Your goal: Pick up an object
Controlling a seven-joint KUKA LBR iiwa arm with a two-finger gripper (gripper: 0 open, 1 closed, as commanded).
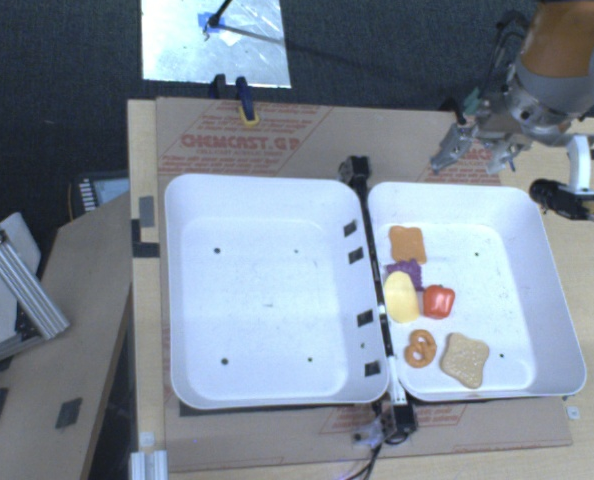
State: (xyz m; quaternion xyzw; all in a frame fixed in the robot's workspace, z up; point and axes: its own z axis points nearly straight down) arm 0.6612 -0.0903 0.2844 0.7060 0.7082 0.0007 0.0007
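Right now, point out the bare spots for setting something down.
The left bin has bare floor wall to wall. In the right bin, the right half is free. Crowded: its left side, with toast, pepper, pretzel and bread.

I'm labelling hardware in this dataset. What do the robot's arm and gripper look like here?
The arm is a rounded grey body with a broad orange band above the wrist. Thin dark cables run down its left side. The gripper is a small pale grey metal assembly with slim fingers and a small teal spot near its top.

Orange toast (407, 243), purple bit (409, 273), yellow lemon (401, 298), red pepper (438, 301), pretzel (419, 347), bread slice (464, 359); clustered, rt bin's left side.
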